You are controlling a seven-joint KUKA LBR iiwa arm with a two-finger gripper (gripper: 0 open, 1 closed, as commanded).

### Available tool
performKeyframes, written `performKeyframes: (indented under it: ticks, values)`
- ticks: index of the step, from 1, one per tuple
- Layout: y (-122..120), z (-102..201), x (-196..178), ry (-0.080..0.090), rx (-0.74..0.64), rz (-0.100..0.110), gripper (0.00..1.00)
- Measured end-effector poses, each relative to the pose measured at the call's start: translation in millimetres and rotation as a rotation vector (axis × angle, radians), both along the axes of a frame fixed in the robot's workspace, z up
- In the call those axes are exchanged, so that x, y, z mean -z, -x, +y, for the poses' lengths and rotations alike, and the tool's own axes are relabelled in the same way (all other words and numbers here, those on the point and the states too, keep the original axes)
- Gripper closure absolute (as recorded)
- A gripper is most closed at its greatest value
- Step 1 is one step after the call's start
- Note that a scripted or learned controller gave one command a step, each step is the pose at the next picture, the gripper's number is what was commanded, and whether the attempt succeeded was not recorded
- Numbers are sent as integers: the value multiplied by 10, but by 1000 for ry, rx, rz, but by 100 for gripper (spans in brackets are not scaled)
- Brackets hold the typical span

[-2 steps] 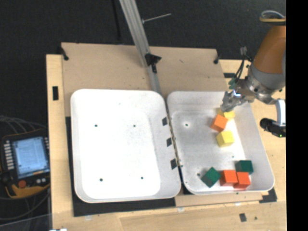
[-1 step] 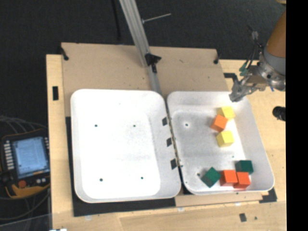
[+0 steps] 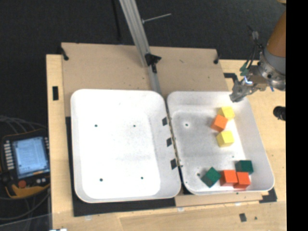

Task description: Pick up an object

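Note:
The right bin holds several small blocks. A yellow block, an orange block and a second yellow block cluster near its upper right. Along its front edge lie a green block, two orange blocks and a dark green block. My gripper hangs over the bin's far right rim, above and just right of the top yellow block. Nothing shows between its fingers.
The left bin lies beside the right one. A slanted metal pole rises from behind the bins. A handheld control pendant sits off the bench at the left. The arm's orange band is at the far right.

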State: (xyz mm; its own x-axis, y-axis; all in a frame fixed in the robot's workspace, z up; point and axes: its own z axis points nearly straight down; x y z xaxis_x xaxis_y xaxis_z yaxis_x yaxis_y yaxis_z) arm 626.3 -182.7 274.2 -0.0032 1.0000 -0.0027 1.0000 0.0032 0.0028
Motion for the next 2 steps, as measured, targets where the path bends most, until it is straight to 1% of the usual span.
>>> performKeyframes:
  ticks: [1,2]
  values:
    - [148,536,-57,-3,-3,2,100]
    - [278,1078,79,-3,-2,3,100]
